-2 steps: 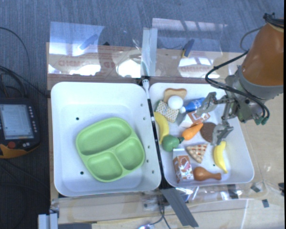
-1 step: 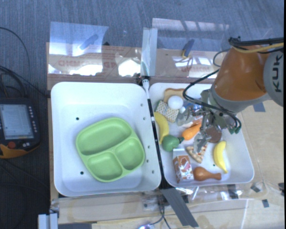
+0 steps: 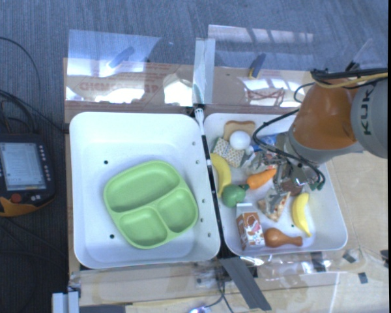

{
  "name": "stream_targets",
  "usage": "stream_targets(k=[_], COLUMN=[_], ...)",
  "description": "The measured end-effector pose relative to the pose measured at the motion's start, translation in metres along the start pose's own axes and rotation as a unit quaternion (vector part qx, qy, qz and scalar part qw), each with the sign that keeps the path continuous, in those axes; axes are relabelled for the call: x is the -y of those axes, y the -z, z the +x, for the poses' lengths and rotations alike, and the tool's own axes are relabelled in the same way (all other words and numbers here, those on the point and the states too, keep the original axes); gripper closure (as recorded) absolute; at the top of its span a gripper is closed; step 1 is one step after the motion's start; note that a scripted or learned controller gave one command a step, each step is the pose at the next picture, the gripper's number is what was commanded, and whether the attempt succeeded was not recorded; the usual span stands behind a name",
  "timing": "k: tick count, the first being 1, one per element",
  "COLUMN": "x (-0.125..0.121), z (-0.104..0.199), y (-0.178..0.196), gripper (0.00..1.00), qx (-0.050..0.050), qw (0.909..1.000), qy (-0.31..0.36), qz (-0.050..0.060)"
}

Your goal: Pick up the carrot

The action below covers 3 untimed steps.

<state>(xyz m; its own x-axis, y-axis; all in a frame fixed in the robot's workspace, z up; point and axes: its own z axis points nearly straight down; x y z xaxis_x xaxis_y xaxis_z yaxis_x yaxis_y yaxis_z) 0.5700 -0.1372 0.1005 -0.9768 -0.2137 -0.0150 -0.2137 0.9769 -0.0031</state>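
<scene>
Orange carrot is lying unlifted in the right bin — the gripper is hovering just right of it, its state unclear.

Two bins sit side by side on the surface. The left bin holds a divided plate near its front. The right bin holds the carrot at its centre, with a banana to the carrot's right.
</scene>
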Motion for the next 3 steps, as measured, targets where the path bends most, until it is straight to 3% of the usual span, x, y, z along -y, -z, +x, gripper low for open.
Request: stream_targets(k=[1,2,3], x=[0.0,0.01,0.008], z=[-0.001,0.015,0.015], y=[0.01,0.085,0.091], gripper=[1.0,1.0,1.0], qx=[0.0,-0.002,-0.004], qw=[1.0,0.9995,0.9995], qy=[0.001,-0.031,-0.031], qz=[0.001,0.0,-0.001])
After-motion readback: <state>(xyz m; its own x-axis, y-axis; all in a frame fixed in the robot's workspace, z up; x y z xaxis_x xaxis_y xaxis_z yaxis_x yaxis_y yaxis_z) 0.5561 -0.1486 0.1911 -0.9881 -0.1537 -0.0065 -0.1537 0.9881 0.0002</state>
